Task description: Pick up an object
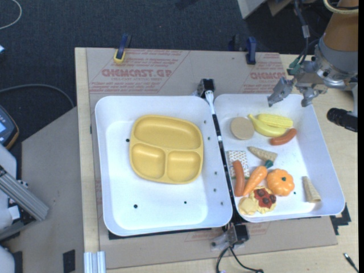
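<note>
1. We saw the left bin (108, 152), a shallow white tray, filling the 9 o'clock half of the bench.
2. The right bin (325, 152) lay just beside it at 3 o'clock, the two rims meeting along a black seam.
3. A yellow divided plate (166, 149) with three compartments sat in the middle of the left bin, apart from its walls.
4. The arm came in from 1 o'clock, and its gripper (294, 98) hung over the right bin's 12 o'clock rim. Its two fingers stood spread apart with nothing between them.
5. A yellow corn cob (272, 122) lay just below the gripper, toward 6 o'clock of it and not touching it.
6. A small orange pumpkin (280, 182) sat at about 5 o'clock in the right bin.
7. A carrot (255, 180) lay tilted just at 9 o'clock of the pumpkin.
8. A red sausage (282, 136) touched the corn cob's 5 o'clock end.
9. A tan round cookie (242, 128) rested at 9 o'clock of the corn cob.
10. A pizza slice (257, 202) lay at 6 o'clock of the carrot.
11. A red chilli (238, 178) lay lengthwise at 9 o'clock of the carrot, next to it.
12. One pale cone (310, 190) lay near the bin's 4 o'clock wall, another cone-shaped piece (262, 153) near its middle.
</note>
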You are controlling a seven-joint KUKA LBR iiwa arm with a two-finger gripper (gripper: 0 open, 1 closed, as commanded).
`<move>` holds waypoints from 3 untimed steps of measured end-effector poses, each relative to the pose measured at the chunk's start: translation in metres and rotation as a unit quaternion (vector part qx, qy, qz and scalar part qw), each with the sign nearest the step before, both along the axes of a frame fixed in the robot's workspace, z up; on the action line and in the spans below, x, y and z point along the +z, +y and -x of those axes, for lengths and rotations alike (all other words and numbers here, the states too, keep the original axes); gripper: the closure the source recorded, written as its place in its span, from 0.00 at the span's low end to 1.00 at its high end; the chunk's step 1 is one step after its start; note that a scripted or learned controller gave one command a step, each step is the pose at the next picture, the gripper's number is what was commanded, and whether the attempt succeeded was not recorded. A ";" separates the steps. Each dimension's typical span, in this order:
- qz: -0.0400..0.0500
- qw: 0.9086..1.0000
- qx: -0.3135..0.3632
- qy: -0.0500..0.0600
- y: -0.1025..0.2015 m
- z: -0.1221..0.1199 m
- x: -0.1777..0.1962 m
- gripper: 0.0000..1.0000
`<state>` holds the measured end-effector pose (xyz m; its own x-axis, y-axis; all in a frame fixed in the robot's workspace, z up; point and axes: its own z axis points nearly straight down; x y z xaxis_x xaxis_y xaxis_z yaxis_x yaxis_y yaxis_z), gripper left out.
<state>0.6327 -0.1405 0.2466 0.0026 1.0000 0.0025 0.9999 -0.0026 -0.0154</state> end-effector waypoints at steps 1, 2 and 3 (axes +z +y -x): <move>0.001 1.000 0.001 -0.007 0.000 -0.002 0.009 0.00; 0.001 1.000 0.001 -0.006 -0.005 -0.002 -0.034 0.00; 0.001 1.000 0.001 -0.005 -0.005 -0.004 -0.076 0.00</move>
<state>0.6370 -0.1451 0.1707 0.0001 1.0000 0.0008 1.0000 -0.0001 -0.0046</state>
